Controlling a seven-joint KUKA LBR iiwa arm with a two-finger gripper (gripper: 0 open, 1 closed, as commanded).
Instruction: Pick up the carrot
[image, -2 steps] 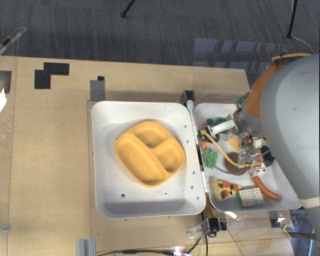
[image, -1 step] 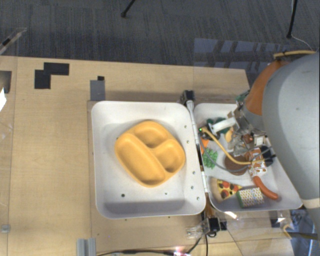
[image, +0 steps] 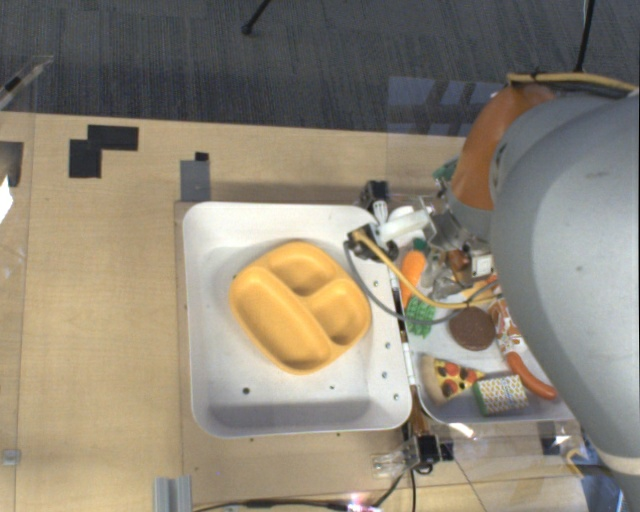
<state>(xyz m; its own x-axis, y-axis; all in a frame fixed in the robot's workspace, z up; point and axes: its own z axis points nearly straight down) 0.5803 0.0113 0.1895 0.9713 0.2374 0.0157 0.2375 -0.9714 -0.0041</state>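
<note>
Well, the arm (image: 570, 230) hides most of the right bin (image: 440, 410). The carrot (image: 412, 268) lies beside the gripper (image: 432, 240); its grip, I cannot tell.

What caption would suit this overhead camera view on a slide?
Grey robot arm reaches over the right bin of toy food, near the carrot; a yellow divided plate sits in the left bin.

Just one fixed camera here, mounted above the bench (image: 100, 300), looking down at a slant on both white bins (image: 200, 300); the arm (image: 570, 250) looms close in from the right.
</note>
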